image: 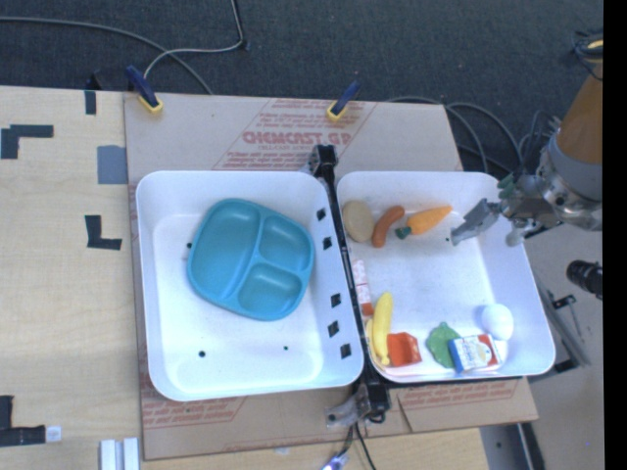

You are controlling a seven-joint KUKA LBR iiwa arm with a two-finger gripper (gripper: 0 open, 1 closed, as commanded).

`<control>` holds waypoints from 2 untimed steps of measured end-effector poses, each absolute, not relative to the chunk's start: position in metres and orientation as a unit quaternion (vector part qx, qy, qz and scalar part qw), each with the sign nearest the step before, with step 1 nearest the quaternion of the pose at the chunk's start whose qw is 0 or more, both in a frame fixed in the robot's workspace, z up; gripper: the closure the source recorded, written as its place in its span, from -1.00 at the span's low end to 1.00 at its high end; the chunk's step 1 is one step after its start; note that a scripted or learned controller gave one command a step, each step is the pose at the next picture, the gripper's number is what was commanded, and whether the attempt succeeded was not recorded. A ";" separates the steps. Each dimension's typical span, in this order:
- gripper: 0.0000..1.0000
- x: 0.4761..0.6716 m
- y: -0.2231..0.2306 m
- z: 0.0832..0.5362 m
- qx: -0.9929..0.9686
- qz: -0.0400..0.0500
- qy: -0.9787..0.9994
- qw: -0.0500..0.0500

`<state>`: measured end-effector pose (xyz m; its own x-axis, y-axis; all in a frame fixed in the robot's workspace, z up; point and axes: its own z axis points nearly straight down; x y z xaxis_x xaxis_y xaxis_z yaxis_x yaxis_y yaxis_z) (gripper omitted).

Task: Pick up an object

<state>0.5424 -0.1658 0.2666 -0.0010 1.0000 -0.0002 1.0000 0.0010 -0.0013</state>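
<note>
The toy food lies in the right bin (519, 292): one carrot (429, 219), one sausage (388, 225) and one brown potato (358, 220) in a row just left of the gripper (495, 221), whose fingers stand apart with nothing between them. Nearer the front lie one banana (380, 327), one red packet (403, 349), one green piece (442, 345), one small carton (474, 352) with print too small to read, and one white egg (496, 319). One blue divided plate (251, 258) sits in the left bin (162, 292). The cardboard (284, 137) beneath bears red lettering, blurred.
</note>
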 end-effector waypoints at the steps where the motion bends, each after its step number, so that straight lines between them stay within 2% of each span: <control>1: -1.00 0.633 -0.151 0.206 -0.707 0.001 -0.708 0.001; 2: -1.00 0.669 -0.096 0.086 -0.706 0.000 -0.708 -0.001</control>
<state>0.6690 -0.0958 0.0856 -0.0025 1.0000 -0.0014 1.0000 0.0025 0.0022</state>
